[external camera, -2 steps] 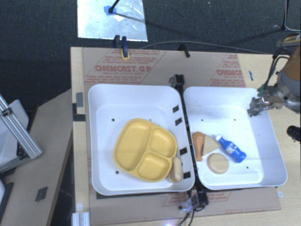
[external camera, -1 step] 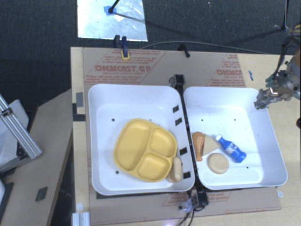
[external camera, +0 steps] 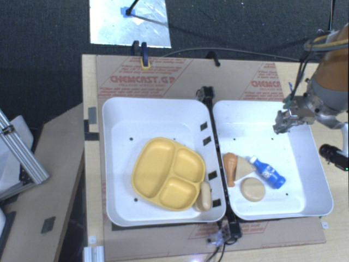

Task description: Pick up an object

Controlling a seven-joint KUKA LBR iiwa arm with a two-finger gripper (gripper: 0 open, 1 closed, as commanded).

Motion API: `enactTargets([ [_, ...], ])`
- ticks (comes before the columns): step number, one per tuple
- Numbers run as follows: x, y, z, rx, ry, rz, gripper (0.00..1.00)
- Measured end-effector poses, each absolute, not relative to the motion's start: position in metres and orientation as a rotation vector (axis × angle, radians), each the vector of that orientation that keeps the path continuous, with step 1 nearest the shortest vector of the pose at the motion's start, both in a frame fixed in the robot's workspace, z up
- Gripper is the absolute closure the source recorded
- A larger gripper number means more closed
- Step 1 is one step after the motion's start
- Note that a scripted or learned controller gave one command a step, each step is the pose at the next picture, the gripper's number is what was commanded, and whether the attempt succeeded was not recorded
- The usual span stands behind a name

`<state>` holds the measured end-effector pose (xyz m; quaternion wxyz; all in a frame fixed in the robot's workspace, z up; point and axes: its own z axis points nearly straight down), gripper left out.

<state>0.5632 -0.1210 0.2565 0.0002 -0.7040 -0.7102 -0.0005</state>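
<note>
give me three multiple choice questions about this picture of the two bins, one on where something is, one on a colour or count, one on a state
1. Where is the yellow tray?
A. left bin
B. right bin
C. on the bench outside the bins

2. How many things lie in the right bin?
A. one
B. three
C. five

3. How does the blue bottle stand?
A. upright
B. lying on its side
C. lifted clear of the bin

Answers:
1. A: the tray sits in the left bin, with a tan piece at its lower right edge.
2. B: the bottle, an orange piece and a round tan piece.
3. B: it lies flat on the bin floor, with the gripper up and to its right, apart from it.
</note>
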Motion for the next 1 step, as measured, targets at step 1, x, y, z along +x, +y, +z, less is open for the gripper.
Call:
enactTargets([
  [1,0.5535,-0.0792,0.2529,-2.211,-2.23,-0.002,1.0],
])
